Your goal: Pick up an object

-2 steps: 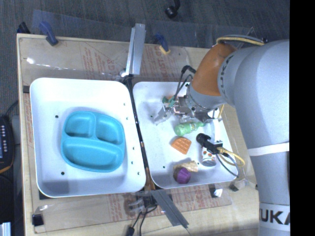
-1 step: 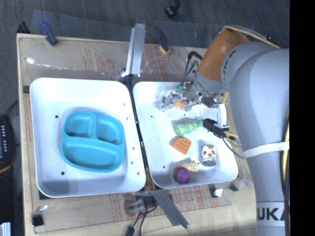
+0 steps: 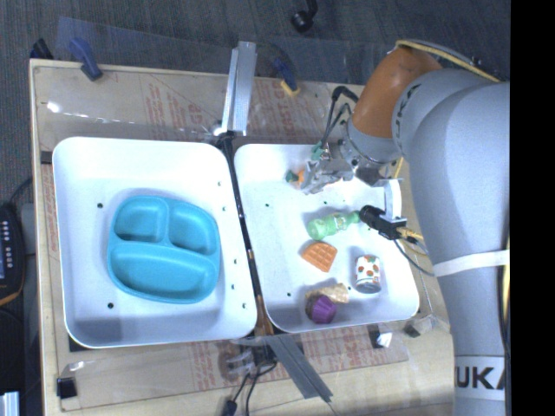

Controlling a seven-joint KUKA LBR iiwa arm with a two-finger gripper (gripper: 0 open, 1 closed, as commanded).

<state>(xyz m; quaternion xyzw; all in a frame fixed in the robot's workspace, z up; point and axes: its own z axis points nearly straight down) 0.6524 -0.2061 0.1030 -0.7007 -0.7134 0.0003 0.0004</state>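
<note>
An orange toy (image 3: 297, 177) lay at twelve o'clock in the right bin (image 3: 260, 232), the gripper (image 3: 317, 173) lowered just beside it at three o'clock, apparently to grasp, its finger state indiscernible.

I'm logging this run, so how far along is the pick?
Done: the gripper is low at the far end of the right bin, by a small orange item. In hand: nothing visibly gripped; contact is unclear. Left: grasp and lift. The green bottle, orange piece, spotted cup and purple item lie untouched.
</note>
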